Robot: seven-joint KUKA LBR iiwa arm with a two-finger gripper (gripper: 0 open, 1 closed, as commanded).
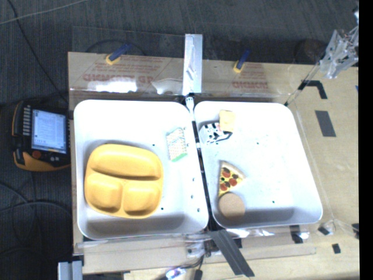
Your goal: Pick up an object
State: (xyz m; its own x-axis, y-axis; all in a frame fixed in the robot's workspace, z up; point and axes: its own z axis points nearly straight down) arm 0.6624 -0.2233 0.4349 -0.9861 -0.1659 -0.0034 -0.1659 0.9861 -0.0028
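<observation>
Nothing has been picked up yet: every candidate lies loose in the two white bins on the desk (338, 174). The pincer (340, 54) sits at the far right corner, well apart from both bins, a pale metallic shape above the desk's edge; it is too small and blurred to judge, so I cannot tell how it is set, and nothing shows in its grip. The step in hand looks like the start, before any approach. In the left bin (81, 214) a large yellow divided tray (123, 178) fills the near-left part, with a small pale packet with green print (176, 144) just beside the dividing wall. In the right bin (303, 156) a black-and-white patterned piece (214, 134) and a cream block (227, 119) lie touching or nearly so at the far-left corner, while a toy pizza slice (229, 178) and a round tan disc (232, 205) sit close together near the front-left wall. The next move, as I judge it, calls for choosing one target and bringing the pincer across and down over it. The pizza slice or the cream block seem the easier picks, being small and raised. The yellow tray is probably too broad to span, and things crowded against the walls leave little room for a finger on that side.
</observation>
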